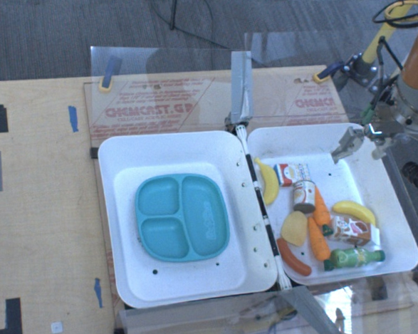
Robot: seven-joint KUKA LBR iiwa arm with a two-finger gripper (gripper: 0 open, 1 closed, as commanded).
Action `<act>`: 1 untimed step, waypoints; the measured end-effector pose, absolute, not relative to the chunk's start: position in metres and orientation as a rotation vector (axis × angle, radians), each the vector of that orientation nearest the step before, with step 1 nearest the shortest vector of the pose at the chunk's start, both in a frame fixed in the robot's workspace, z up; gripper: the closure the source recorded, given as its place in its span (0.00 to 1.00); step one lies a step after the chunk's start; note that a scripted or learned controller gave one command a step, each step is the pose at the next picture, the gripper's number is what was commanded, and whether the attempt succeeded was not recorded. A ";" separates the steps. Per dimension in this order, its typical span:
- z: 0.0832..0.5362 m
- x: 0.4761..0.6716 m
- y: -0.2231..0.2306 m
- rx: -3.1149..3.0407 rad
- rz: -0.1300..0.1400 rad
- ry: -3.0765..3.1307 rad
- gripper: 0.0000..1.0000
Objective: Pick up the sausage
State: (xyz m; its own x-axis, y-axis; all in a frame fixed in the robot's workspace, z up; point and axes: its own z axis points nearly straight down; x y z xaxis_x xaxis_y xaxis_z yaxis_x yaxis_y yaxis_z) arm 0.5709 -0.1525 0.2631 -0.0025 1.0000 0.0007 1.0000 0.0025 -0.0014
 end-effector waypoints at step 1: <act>0.272 0.639 -0.105 -2.359 -0.001 -2.079 0.00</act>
State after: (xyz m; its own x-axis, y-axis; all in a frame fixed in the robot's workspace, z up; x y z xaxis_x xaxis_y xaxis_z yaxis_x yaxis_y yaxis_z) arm 0.6391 -0.1054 0.2721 0.1258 0.9921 -0.0012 0.9921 -0.1258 0.0026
